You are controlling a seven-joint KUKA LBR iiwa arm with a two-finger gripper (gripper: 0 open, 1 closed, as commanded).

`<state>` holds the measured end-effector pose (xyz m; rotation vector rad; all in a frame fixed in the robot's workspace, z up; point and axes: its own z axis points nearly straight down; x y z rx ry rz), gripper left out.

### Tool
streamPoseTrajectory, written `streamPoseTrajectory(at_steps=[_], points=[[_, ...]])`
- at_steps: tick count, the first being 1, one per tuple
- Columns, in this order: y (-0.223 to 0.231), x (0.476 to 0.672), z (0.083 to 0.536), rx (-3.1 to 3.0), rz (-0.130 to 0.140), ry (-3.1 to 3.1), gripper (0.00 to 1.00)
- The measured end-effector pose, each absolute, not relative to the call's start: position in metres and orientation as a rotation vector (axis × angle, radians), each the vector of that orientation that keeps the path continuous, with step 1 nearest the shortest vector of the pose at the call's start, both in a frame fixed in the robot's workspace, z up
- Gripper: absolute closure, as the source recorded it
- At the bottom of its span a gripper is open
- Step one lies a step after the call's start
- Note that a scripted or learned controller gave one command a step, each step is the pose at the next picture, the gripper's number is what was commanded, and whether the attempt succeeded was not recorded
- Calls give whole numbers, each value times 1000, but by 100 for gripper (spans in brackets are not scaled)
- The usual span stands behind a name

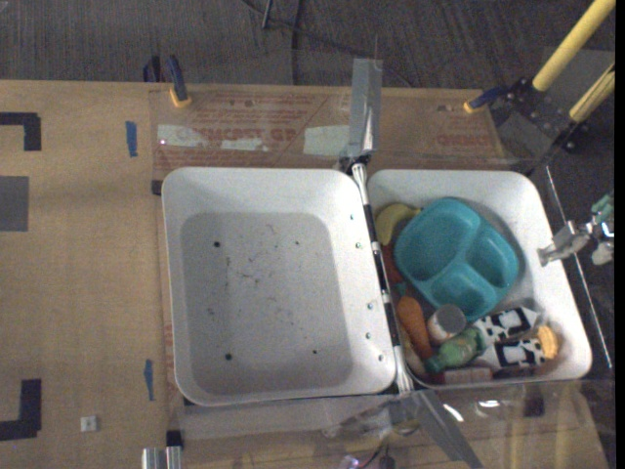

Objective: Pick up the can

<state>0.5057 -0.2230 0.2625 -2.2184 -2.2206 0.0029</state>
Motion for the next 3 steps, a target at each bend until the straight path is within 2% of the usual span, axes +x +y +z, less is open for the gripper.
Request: streamPoseTrajectory(at_steps=[1,2,3], points=[[-224,518,337,-2107,-1,-2335,0],[-223,501,331,-1947,0,-2467,0],[-223,573,251,-1920,-1,-2490,0]])
